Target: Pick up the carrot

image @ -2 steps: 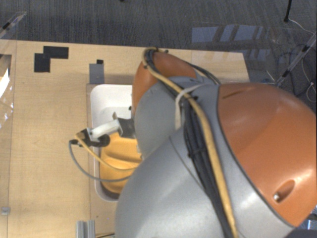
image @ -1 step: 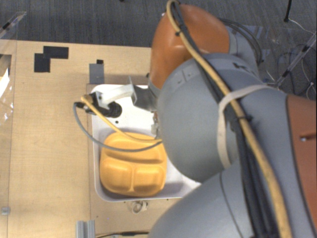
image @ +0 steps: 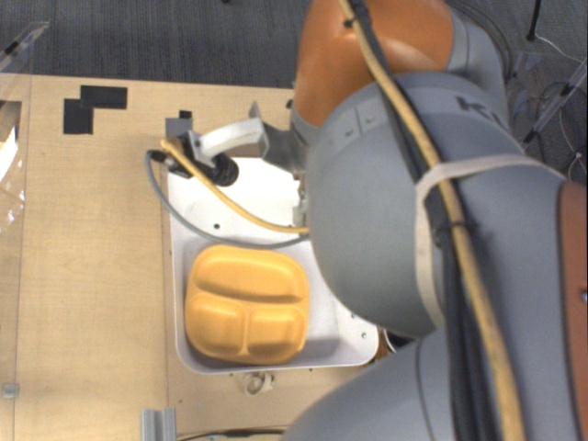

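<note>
Reach phase, I judge: claw (image: 277, 151) hangs over white bin (image: 181, 246), its opening and hold impossible to tell, yellow loaf (image: 246, 303) near it, camera-side; next, locate and straddle the carrot.

Arm (image: 395, 209), partial lettering, perhaps "K", rest hidden

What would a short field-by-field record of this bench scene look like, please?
arm: grey with an orange band, reaching in from the right over the bin
bin: white, shallow, right side covered by the arm
yellow loaf-shaped item: lying at the bin's near end
bench: pale wood
black marks: far left of bench
</note>
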